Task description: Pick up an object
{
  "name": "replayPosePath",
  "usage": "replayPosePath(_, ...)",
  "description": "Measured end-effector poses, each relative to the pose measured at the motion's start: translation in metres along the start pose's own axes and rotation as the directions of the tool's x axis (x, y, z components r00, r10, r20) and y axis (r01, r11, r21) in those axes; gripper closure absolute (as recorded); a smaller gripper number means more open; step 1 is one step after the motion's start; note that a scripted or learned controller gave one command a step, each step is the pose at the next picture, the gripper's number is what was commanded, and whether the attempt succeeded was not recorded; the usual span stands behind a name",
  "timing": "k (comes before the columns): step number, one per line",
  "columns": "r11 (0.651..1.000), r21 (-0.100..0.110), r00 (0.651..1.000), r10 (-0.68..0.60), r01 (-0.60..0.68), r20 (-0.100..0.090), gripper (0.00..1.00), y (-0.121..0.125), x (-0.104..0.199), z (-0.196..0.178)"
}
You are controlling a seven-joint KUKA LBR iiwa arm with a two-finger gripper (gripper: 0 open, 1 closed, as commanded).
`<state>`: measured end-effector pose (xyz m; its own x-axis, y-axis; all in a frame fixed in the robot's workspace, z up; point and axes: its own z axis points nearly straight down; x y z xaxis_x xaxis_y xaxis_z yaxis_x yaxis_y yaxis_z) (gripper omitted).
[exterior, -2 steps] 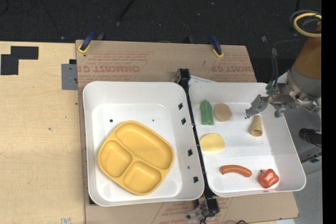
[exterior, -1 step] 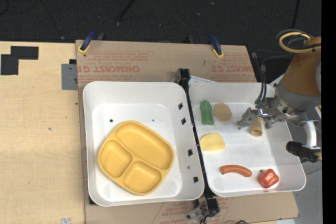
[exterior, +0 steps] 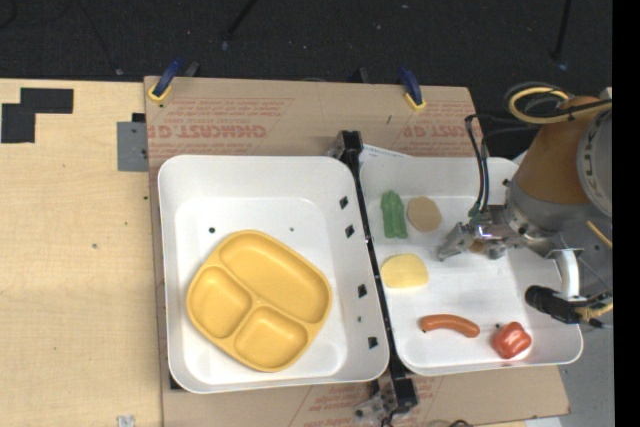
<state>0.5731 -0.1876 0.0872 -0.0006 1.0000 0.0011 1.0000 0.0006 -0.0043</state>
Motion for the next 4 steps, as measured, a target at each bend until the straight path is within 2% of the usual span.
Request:
replayPosePath(1,1.000,-0.004,1.000,0.002,-0.002,0.001,1.00,0.001,-0.001,-0.013)
replayPosePath(3,1.000,-0.009,1.000,0.001,-0.001,0.002,1.00,0.013,0.005,-0.122)
replayPosePath(4,1.000,-0.008,1.000,0.001,-0.001,0.002,1.00,0.015,0.008,-0.165)
